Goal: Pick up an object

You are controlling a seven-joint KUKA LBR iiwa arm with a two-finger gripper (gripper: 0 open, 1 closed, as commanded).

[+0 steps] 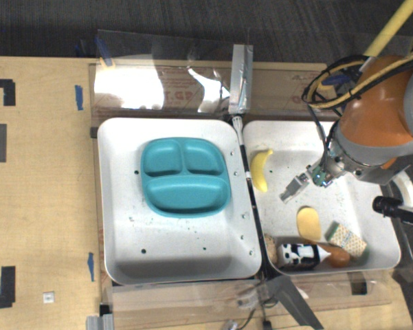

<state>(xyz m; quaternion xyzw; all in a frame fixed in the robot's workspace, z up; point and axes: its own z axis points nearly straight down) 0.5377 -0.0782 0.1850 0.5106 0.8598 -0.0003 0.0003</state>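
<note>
While the claw [293, 188] hangs over the right bin [388, 256] | state: cannot tell how far open, nothing visibly held | target: yellow rounded object [308, 221] on bin floor, just below-right of claw, near | banana [260, 169] left of claw, long axis roughly up-down | judgement: short descent toward target.

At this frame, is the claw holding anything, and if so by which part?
Nothing is held. The claw hangs over bare floor of the right bin, between the banana and the yellow object, with nothing between its fingers.
</note>
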